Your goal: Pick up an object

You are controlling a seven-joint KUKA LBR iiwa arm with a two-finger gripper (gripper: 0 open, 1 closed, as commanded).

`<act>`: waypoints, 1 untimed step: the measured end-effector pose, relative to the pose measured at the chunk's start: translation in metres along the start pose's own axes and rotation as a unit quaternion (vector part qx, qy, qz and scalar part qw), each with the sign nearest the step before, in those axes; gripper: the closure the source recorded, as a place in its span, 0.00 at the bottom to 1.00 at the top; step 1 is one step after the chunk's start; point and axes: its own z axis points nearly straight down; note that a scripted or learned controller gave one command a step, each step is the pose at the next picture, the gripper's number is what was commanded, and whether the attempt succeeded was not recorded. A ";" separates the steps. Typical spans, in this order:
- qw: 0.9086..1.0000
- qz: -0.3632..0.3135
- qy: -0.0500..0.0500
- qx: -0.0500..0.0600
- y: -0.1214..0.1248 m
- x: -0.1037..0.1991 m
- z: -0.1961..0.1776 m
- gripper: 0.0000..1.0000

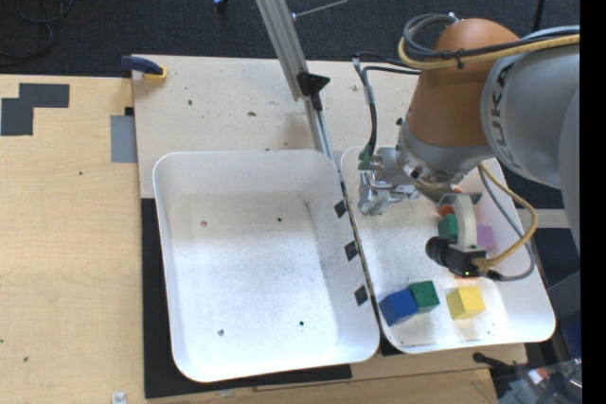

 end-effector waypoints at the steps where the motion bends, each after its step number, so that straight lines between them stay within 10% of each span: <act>1: 1.000 0.000 0.000 0.001 -0.006 0.055 0.005 1.00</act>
